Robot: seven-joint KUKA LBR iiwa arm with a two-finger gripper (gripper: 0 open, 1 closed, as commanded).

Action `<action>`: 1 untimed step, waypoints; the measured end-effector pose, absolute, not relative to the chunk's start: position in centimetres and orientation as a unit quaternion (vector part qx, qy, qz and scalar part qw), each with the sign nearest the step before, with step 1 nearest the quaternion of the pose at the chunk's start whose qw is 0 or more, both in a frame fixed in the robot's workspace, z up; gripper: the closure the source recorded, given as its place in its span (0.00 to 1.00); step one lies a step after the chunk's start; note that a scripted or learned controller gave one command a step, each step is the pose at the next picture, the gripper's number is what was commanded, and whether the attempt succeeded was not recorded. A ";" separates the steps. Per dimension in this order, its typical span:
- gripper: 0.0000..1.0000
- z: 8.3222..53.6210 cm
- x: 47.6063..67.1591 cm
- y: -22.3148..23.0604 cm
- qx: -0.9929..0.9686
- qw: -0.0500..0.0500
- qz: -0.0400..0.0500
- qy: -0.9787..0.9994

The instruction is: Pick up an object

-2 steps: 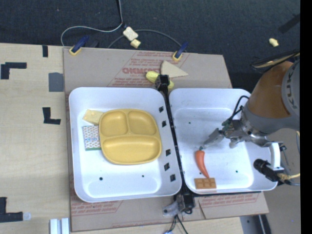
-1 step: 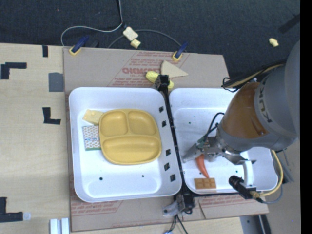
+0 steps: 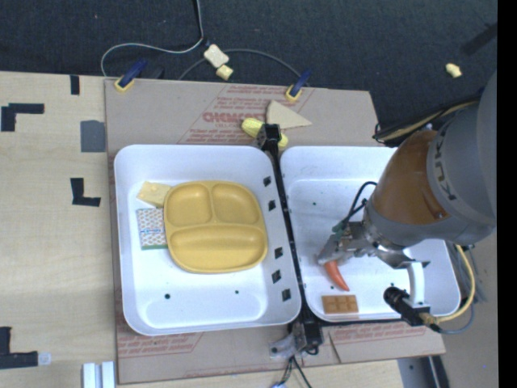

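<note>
Camera view looks down at a slant on two shallow white bins set side by side on a brown cardboard sheet [image 3: 242, 115], with a black divider [image 3: 281, 217] running between them. Taking that divider as the landmark: the left bin [image 3: 133, 297] lies on its far side from the arm, and the right bin [image 3: 311, 164] lies on the arm's side.

Left of the divider, a yellow compartment tray [image 3: 216, 225] rests in the left bin, upright and flat, with three hollows. Just beyond the tray, farther from the divider, a patterned card [image 3: 150, 227] lies flat, and a pale yellow wedge [image 3: 153, 192] lies just above it, touching the tray's edge.

Right of the divider, the grey arm [image 3: 456, 176] with its orange band reaches into the right bin. The gripper [image 3: 333, 253] hangs low over the bin floor, near the divider; whether it is open or closed cannot be told from this angle, and nothing can be seen held in it. An orange carrot-like object [image 3: 338, 276] lies on the bin floor just below the gripper, slanted, and contact between the two cannot be judged. A small brown waffle-like block [image 3: 340, 304] lies flat a little nearer the bin's front wall, apart from the carrot-like object.

At the divider's far end, a yellow clamp [image 3: 260, 128] sits on the cardboard.
</note>
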State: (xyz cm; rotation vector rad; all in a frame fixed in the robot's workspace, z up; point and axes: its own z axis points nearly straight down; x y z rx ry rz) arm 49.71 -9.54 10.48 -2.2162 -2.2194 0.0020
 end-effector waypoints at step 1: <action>1.00 18.9 55.3 -2.8 -0.704 -0.003 -0.003 -0.710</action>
